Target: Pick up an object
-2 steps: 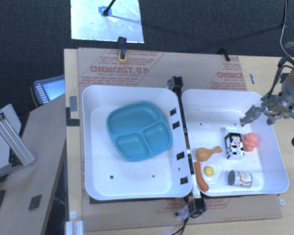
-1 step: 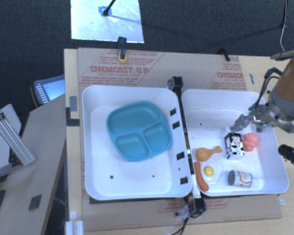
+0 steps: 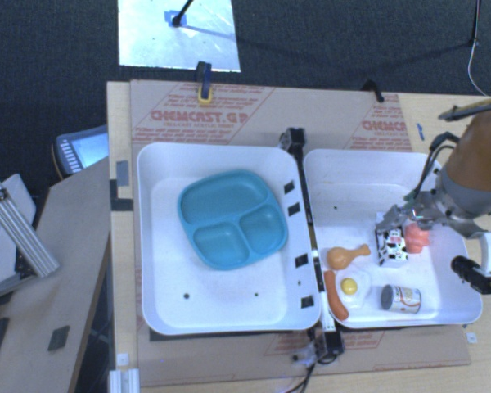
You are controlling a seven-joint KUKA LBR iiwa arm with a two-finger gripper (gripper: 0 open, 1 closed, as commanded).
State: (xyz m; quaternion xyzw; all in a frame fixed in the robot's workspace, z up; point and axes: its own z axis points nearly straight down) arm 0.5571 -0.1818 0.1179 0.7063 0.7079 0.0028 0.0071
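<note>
My gripper [image 3: 390, 245] hangs low over the middle of the right bin [image 3: 368, 170], with the grey and orange arm [image 3: 475, 170] reaching in from the right. A small red-pink object [image 3: 418, 238] lies right beside the gripper on its right side, touching or nearly so. Just left of the gripper is an orange drumstick-shaped toy [image 3: 347, 256]. Toward the bin's front lie a fried-egg toy [image 3: 351, 287], an orange sausage-like piece [image 3: 335, 295] and a small can on its side [image 3: 402, 299].
The left bin [image 3: 159, 285] holds a blue divided plate [image 3: 231, 218]. A black divider with clips [image 3: 304, 219] runs between the bins. A black part of the arm's fittings [image 3: 473, 273] sticks out over the right bin's right rim.
</note>
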